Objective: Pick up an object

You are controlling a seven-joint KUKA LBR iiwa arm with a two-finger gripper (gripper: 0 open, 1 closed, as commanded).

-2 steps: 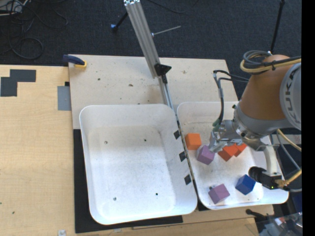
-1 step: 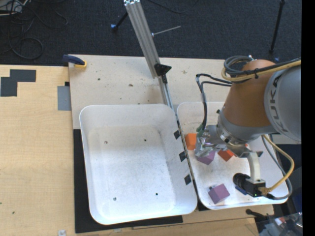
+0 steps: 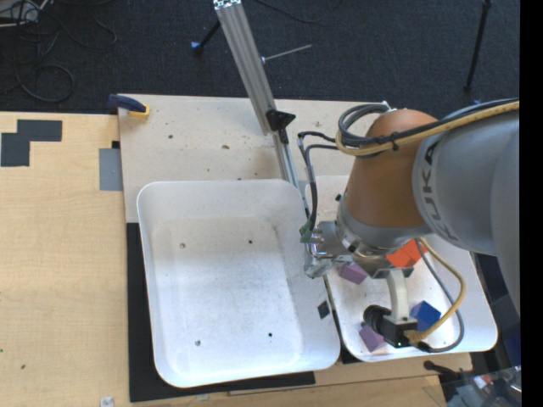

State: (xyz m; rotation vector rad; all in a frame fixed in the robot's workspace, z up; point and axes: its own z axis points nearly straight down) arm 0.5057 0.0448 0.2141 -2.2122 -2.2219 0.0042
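Nearest the camera, in the right-hand shallow white bin (image 3: pixel 480 319), lie a small purple block (image 3: pixel 371 338) and, just beyond it, a blue block (image 3: pixel 426 314). A small flat black piece (image 3: pixel 324 309) sits at the bin's left rim, beside the divide between the two bins. Farther in, a second purple block (image 3: pixel 352 271) and an orange block (image 3: pixel 408 253) show partly from under the grey arm with its orange band (image 3: pixel 386 185).

The end effector (image 3: pixel 321 253) hangs low over the left part of this bin, near the second purple block. The wrist covers it, so I cannot tell whether it is released or clenched, and nothing can be seen grasped in it.

This looks like the approach or descent step, with no object lifted yet. The next move calls for settling squarely over one block, probably that purple one, clear of the bin wall, before it clamps and rises.

The left-hand shallow white bin (image 3: pixel 221 287) lies alongside. Beyond both, the speckled tabletop (image 3: pixel 195 138) carries a slanted aluminium post (image 3: pixel 250 62).
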